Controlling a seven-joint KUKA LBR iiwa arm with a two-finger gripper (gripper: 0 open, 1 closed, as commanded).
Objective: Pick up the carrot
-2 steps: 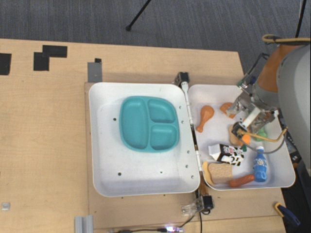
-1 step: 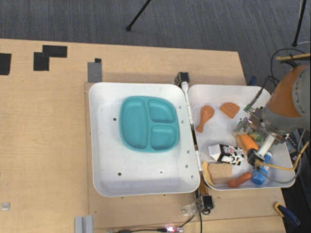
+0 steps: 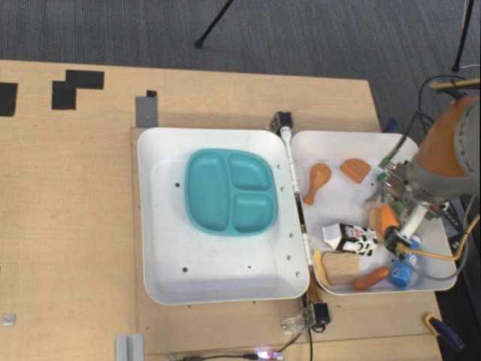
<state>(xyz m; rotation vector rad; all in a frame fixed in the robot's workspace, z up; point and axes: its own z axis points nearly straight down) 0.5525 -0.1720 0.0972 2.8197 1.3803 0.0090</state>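
Grey carpet surrounds a wooden bench [image 3: 68,224] bearing two white bins. Left bin [image 3: 173,277] holds a teal divided plate [image 3: 229,192]. In the right bin [image 3: 331,145], the gripper [image 3: 388,220] sits closed around the carrot [image 3: 387,218], near a black-and-white toy [image 3: 359,239].

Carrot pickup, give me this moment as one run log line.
arm: over right bin | gripper: down by carrot | grasp: cannot confirm | left bin: teal tray

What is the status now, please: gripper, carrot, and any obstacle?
Gripper low in right bin, at the carrot. Grasp unconfirmed. Black-and-white toy and blue item crowd close beside it.
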